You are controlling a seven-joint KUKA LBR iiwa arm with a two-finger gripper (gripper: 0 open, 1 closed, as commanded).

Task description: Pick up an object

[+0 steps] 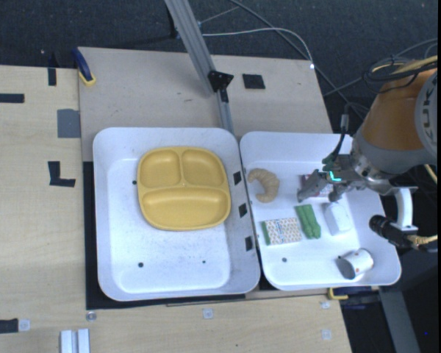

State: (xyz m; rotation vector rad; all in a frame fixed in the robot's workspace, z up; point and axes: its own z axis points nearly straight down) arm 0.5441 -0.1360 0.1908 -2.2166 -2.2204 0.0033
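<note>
Camera view, looking down at a slant on the two shallow white bins. The left white bin [114, 219] at centre frame carries a yellow plastic divided plate [184, 188]. The right white bin [294, 271] holds a pale tan croissant-shaped piece [265, 184] near its upper left, a speckled red-and-green flat packet [283, 232] below it, a green oblong block [307, 221] just right of the packet, a small white rectangular piece [339, 218] further right, and a small white-and-grey cup lying on its side [355, 263] at lower right. The grey arm with the orange band [397, 120] enters from the right of the frame; its two-finger gripper [317, 184] hangs over the bin's upper middle, and nothing shows between its fingers; whether they are spread or pressed together cannot be told. The green block is the likeliest target: it lies just below the gripper in the frame, its long axis running nearly top to bottom, tilted slightly; the croissant piece lies further off to the left.
</note>
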